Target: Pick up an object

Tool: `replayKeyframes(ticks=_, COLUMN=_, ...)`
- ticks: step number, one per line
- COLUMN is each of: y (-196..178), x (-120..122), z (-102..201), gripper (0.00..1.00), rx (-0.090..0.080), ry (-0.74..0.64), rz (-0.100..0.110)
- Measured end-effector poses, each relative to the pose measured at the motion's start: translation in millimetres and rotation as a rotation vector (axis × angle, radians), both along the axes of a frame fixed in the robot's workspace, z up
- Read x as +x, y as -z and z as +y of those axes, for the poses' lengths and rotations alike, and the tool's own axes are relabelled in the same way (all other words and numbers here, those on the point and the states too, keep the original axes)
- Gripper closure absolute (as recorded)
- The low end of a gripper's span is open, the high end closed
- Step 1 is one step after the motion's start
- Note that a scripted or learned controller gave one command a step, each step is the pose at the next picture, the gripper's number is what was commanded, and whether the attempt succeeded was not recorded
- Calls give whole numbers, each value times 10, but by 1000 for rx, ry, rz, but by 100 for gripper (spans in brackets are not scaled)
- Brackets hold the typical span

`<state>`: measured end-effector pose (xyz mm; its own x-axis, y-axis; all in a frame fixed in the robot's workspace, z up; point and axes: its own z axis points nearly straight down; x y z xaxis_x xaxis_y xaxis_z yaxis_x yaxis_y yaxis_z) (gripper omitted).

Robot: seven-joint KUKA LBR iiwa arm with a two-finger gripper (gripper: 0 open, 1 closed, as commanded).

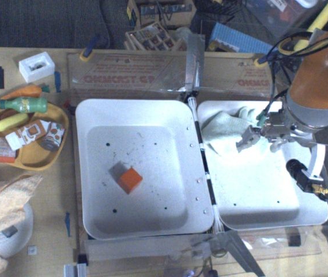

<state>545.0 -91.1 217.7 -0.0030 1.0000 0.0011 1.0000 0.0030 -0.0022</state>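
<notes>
Camera view shows my pincer [263, 141] open and holding nothing over the right bin [267, 212], near a white cloth [221, 128]; an orange block [131, 180] lies in the left bin [94, 120].

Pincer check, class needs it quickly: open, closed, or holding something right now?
Pincer: open, holding nothing, over the right bin. The orange block lies untouched in the left bin.
</notes>
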Motion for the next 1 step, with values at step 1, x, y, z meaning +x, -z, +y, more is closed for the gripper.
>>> replayKeyframes(ticks=1, y=964, x=884, z=-108, gripper=0, rx=-2, ry=28, rz=-5)
